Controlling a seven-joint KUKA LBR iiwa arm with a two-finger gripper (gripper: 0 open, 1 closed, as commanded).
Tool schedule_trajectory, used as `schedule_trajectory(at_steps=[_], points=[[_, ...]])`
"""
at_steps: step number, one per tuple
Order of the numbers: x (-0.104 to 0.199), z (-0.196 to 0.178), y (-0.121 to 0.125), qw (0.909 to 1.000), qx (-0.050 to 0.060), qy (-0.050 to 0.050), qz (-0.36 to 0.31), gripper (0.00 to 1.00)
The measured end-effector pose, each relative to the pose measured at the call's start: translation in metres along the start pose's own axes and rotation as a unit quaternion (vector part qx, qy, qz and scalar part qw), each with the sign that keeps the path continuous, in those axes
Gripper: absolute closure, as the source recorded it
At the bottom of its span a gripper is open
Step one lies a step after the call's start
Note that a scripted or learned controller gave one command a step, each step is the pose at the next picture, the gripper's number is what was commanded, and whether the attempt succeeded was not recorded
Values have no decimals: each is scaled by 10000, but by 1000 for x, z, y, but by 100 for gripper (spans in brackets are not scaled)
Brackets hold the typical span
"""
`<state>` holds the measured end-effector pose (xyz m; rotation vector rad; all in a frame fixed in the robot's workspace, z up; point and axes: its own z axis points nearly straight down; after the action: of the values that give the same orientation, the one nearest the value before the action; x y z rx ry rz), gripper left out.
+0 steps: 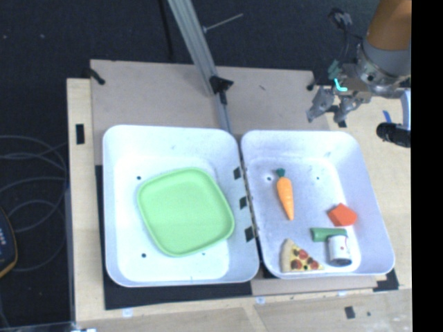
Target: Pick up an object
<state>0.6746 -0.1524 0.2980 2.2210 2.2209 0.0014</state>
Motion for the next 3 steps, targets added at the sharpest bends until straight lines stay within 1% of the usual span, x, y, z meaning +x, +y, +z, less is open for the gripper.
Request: schedule_trajectory(at_steps=[1,2,3], points=[[0,0,0,10000,0,0,0,0],[-1,58,-9,10000,26,-3,4,0],[7,114,-13,10000,27,0,3,0]])
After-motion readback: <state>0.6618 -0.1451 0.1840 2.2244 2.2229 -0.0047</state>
